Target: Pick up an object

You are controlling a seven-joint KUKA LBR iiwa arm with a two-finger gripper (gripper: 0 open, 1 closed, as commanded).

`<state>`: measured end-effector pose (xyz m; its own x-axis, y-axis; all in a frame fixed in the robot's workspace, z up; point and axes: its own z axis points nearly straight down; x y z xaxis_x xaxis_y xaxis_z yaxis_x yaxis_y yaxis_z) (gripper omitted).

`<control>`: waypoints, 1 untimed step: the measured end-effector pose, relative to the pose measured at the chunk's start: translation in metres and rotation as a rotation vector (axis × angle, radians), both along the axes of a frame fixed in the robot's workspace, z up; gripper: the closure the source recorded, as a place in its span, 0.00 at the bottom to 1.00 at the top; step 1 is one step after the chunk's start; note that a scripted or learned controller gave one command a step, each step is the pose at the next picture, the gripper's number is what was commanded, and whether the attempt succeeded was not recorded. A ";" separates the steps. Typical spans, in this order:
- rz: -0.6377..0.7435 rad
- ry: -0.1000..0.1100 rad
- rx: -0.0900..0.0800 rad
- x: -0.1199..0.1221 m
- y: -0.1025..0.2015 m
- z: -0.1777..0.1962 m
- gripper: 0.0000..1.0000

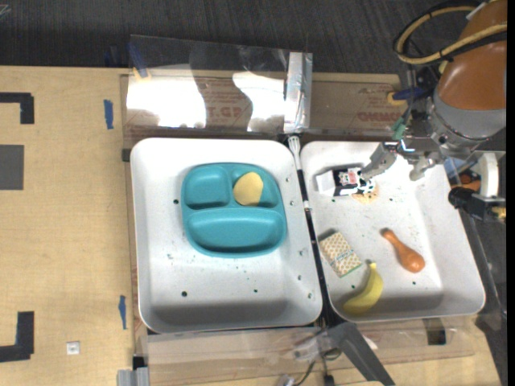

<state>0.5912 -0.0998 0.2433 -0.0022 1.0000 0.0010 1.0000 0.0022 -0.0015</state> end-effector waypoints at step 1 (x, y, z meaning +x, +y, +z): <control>0.043 0.014 -0.001 -0.022 -0.090 -0.104 0.00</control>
